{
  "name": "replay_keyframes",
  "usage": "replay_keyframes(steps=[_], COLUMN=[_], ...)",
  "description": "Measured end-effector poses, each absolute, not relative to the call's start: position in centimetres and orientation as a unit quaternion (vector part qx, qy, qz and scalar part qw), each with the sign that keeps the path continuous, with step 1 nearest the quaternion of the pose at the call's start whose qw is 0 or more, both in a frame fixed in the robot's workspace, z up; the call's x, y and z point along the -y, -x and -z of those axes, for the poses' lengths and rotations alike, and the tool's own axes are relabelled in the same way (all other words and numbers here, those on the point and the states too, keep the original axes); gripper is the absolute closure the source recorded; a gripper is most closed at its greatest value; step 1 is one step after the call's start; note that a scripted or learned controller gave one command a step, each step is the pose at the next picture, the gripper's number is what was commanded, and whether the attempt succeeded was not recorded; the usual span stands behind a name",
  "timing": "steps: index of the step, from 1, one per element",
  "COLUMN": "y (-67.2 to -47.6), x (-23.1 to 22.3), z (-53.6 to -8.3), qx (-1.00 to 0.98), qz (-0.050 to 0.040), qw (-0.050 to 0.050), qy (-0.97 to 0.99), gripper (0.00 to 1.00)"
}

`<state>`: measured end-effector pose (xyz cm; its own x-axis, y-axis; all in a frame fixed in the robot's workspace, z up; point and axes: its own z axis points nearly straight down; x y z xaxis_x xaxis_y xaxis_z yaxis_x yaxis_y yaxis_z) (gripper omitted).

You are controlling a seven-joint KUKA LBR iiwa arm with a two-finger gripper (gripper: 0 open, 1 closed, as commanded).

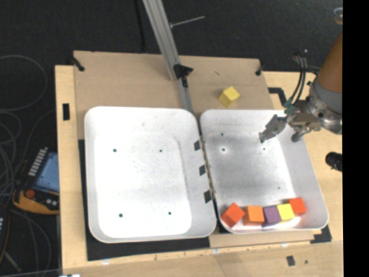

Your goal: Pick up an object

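- Claw [282, 129] hangs over upper right of the right bin [242, 172], nothing btwn its fingers; looks spread.
- Targets: row of blocks along the bin's near edge, w/ orange block [233, 214], purple block [271, 214], yellow block [286, 212] touching.
- Stray yellow cube [229, 96] sits on worktop [132, 79], outside bins.
- Best bet prob. the orange end block: free side, so come straight down, fingers astride it, clear of bin wall.
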<state>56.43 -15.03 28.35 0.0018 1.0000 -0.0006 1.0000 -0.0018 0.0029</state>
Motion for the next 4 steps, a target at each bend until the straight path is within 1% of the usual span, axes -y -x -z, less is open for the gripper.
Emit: replay_keyframes(steps=[1,2,3,4], y=[-51.3,-56.6,-57.1,-53.4], x=[8.7,12.7,14.8,9.6], z=[-15.3,-9.5,-18.9,-10.7], qx=[-0.708,-0.706,-0.705,-0.709], qz=[0.0018,-0.0002,-0.0021,0.0019], qw=[-0.003,0.002,0.005,-0.004], qy=[-0.706,-0.708,-0.709,-0.706], gripper=[0.0,0.0,0.0,0.0])
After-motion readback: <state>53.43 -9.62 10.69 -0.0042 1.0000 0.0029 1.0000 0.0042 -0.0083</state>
